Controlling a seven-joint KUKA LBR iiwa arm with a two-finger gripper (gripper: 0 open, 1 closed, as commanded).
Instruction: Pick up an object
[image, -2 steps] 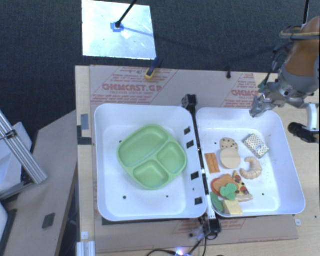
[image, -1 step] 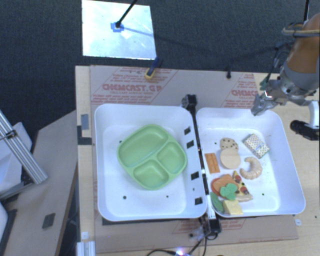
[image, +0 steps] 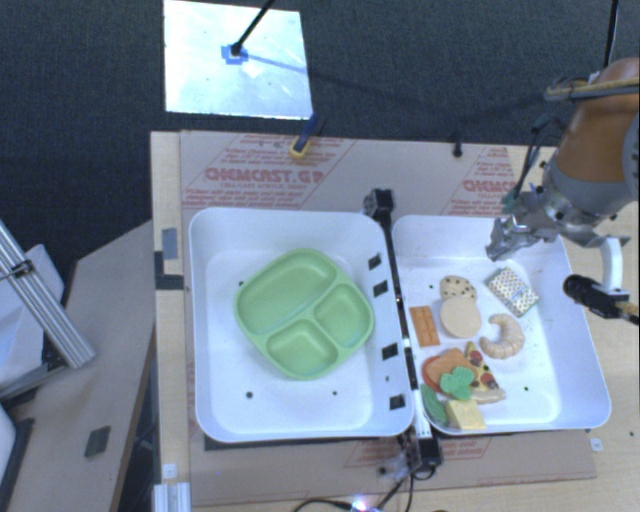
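Patterned packet (image: 512, 289), small silver-white rectangle w/ a dotted or checked print, lies tilted in the upper right part of the right bin (image: 590, 395), just below the end effector (image: 505, 240), so it looks like the likeliest pick. Biggest risk, judged from the layout: right bin is crowded, w/ the croissant (image: 503, 337) and round cracker (image: 461, 318) near the packet, so a descent slightly off toward frame centre could nudge or grab a neighbour instead. Next risk: packet looks thin and flat, lying skewed, so fingers may slide over it or pinch one corner and drop it. Smaller risk: it sits not far from the bin's upper wall, which could foul the approach. End effector hangs above the bin floor w/ nothing visibly between its fingers; how far apart they are I can't tell at this res. Left bin (image: 215, 400) holds only the green divided plate (image: 303, 313), well apart from the packet.
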